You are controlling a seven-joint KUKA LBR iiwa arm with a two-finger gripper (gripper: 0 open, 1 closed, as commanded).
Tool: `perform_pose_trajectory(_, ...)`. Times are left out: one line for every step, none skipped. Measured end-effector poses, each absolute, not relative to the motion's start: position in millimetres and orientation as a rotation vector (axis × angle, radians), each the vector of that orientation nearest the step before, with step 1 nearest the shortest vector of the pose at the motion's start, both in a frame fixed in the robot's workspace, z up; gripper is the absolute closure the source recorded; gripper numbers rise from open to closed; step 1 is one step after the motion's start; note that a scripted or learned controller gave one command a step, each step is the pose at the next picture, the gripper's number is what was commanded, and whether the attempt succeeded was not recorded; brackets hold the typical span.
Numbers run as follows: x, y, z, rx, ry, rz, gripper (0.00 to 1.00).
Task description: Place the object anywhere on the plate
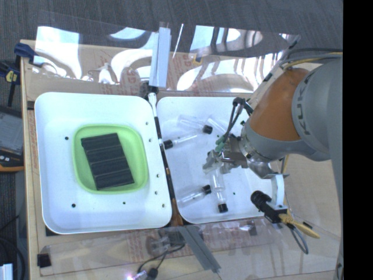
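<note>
Two white bins side by side, with the arm [303,112] reaching into the right one.

Left bin [49,156]: a green plate [137,150] lies near the middle, and a dark ribbed block [106,160] rests flat on it, slightly tilted. Right bin [186,107]: several clear tubes with black caps lie scattered, one [182,139] near the dividing edge, one [194,196] toward the front, one [218,192] just under the tool, and fainter ones [195,123] toward the back. The gripper [214,159] hangs low over the bin's middle, just above the tube beneath it; whether its fingers are apart or together cannot be told, and no tube is seen between them. The tubes all lie in the right bin, well apart from the plate.
</note>
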State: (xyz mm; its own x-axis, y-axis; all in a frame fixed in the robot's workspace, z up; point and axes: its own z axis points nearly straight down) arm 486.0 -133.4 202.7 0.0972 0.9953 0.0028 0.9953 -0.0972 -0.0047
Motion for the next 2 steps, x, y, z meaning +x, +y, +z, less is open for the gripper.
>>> perform_pose_trajectory(539.3, -93.1, 181.1, -2.201, -2.237, 0.003, 1.0)
perform_pose_trajectory(527.2, -29.9, 199.6, -2.115, -2.315, 0.004, 1.0)
